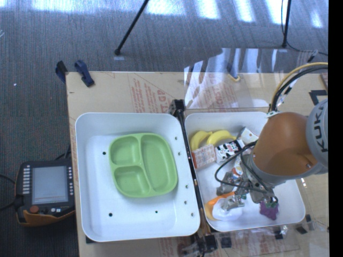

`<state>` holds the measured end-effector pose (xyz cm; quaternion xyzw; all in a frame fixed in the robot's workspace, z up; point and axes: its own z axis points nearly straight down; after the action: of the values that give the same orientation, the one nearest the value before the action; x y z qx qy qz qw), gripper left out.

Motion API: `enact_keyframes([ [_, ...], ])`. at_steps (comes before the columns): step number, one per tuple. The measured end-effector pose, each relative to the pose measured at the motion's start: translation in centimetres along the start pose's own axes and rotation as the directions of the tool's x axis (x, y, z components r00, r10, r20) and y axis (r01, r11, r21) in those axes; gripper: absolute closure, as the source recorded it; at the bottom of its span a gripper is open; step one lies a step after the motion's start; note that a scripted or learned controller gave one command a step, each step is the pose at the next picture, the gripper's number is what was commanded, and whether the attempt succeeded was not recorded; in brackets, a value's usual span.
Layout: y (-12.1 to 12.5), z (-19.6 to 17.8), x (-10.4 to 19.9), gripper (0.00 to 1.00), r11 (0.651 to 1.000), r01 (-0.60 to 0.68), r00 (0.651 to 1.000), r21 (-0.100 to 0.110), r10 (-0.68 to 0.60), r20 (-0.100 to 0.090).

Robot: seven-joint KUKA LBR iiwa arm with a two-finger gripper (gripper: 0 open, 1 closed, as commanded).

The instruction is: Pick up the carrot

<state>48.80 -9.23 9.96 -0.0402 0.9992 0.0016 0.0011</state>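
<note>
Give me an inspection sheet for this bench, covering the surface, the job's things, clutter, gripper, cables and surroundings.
Surface: brown bench bearing a left bin and a right bin.
Job's things: carrot, orange, near the right bin's front left, partly hidden under the gripper.
Clutter: green divided plate in the left bin; two yellow banana-like pieces, small printed packets, a purple item in the right bin.
Gripper: gripper low over the right bin, just right of the carrot; jaws' state unclear.
Cables: yellow and black cables looping above the arm.
Surroundings: teach pendant on grey carpet, tripod legs behind, blue clamp at the bench corner.
</note>
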Motion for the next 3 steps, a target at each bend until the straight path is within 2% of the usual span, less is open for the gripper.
enact_keyframes([
  [1,0.1,-0.9,-0.1,1.00,1.000,0.004,1.000,-0.001,-0.004,0.001],
  [2,1.0,0.7,0.4,1.00,0.994,0.112,0.994,0.006,-0.112,0.008],
  [3,1.1,-0.4,0.2,1.00,0.993,0.114,0.993,0.007,-0.115,0.011],
])
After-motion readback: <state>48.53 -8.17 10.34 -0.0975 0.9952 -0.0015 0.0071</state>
